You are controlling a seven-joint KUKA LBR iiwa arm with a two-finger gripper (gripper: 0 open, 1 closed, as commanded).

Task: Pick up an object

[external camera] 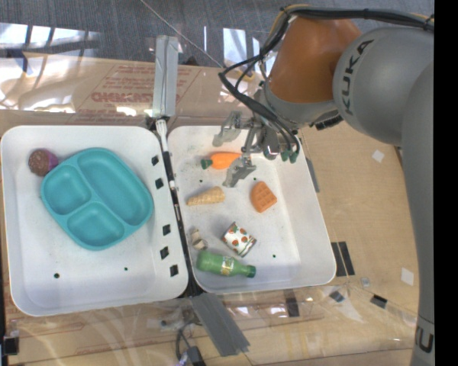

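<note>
gripper [243, 162] beside carrot [224, 160], near rim

One fixed camera looks down on my bench from above, at a slant, far enough back to take in both shallow white plastic bins side by side. The left white bin [23, 280] lies toward nine o'clock, the right white bin [309, 239] near centre. The metal divider strip [166, 75] between them runs up toward twelve o'clock. My grey arm with its orange band [343, 59] enters from two o'clock. The tan bench surface [366, 204] shows at three o'clock, dark floor along the top edge.
</note>
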